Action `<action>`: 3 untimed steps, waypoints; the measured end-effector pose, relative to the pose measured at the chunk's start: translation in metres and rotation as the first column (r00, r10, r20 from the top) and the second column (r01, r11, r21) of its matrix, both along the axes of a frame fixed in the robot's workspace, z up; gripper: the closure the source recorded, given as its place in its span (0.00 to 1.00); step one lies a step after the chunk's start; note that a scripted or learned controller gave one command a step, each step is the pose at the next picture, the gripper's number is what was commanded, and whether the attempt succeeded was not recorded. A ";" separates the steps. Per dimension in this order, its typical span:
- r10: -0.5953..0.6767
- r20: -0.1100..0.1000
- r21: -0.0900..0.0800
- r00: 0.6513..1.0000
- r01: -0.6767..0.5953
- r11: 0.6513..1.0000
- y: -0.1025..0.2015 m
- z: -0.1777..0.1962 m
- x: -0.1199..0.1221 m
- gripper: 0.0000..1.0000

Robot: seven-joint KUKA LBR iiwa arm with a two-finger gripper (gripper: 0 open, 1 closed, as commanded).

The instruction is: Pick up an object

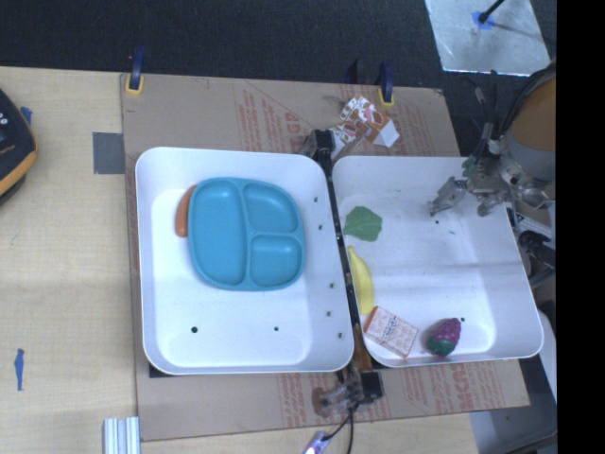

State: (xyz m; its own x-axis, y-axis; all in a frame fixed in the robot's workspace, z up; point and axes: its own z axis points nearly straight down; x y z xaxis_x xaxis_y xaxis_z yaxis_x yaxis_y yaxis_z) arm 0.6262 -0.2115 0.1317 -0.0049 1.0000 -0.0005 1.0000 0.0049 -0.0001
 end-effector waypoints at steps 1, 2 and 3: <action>-0.002 -0.001 0.001 1.000 0.002 1.000 -0.001 0.057 -0.062 0.00; -0.001 -0.003 0.000 1.000 0.001 1.000 0.000 0.066 -0.123 0.00; 0.002 -0.003 0.000 1.000 -0.002 1.000 0.051 0.051 -0.074 0.00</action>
State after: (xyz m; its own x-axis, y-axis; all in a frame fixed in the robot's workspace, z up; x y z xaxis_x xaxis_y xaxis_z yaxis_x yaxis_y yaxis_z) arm 0.5520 -0.1607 0.1831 -0.0065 1.0000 -0.0004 1.0000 0.0065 -0.0027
